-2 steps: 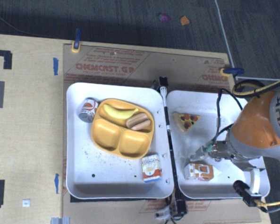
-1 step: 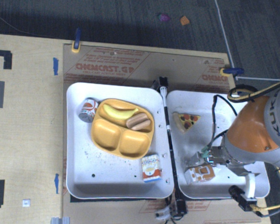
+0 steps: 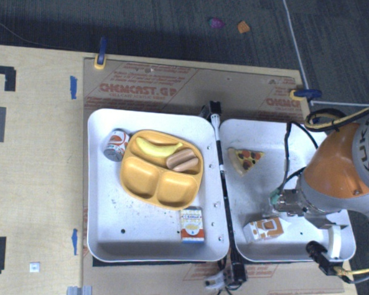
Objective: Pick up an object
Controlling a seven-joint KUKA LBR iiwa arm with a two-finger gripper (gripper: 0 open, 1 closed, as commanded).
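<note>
**Over the small carton in the right bin**

The nearest thing to me is a small white-and-orange carton (image 3: 264,228), lying flat on the floor of the right bin (image 3: 297,133), in its near half and just beside my gripper (image 3: 282,204). I judge it light and fairly stiff, a printed cardboard box with flat faces that should give good purchase but could dent or skid on the smooth white floor if I press it off-centre. It lies slightly skewed to the bin walls, so I would turn to match it and take it across its narrow width, near the middle of its length, so that it does not swing.

My gripper sits up and to the right of the carton, close to it, with my grey wrist and orange band (image 3: 333,165) above. Whether my jaws are parted or closed I cannot tell from this slant; my own body hides them. I see nothing carried, and the carton rests on the bin floor.

Farther back in the same bin lies a toy pizza slice (image 3: 245,159), well apart from me. In the left bin (image 3: 101,188) a yellow divided plate (image 3: 142,178) holds a banana (image 3: 152,148) and a hot dog (image 3: 183,160); a small can (image 3: 115,144) touches its far-left rim, and a second small box (image 3: 192,225) stands just beside its near edge.
</note>
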